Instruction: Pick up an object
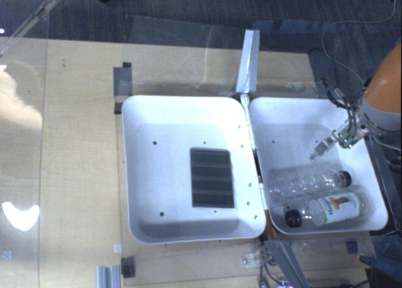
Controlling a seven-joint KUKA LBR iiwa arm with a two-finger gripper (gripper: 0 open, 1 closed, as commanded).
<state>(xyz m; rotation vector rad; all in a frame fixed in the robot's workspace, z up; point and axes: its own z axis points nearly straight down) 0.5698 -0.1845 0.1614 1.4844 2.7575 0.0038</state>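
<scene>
**Clear plastic bottles lie low in right bin; arm poised above them**

Two bottles lie on their sides at the 6 o'clock end of the right bin (276,117): a clear bottle (308,183) and, touching it below, a labelled bottle (326,208). The gripper (333,139) hangs at 12 o'clock from them, holding nothing; whether its jaws are released or clenched cannot be told. Judged step: approach. Next move calls for descent toward 6 o'clock onto one bottle. A dark ribbed pad (212,178) lies in the left bin (144,155).
</scene>
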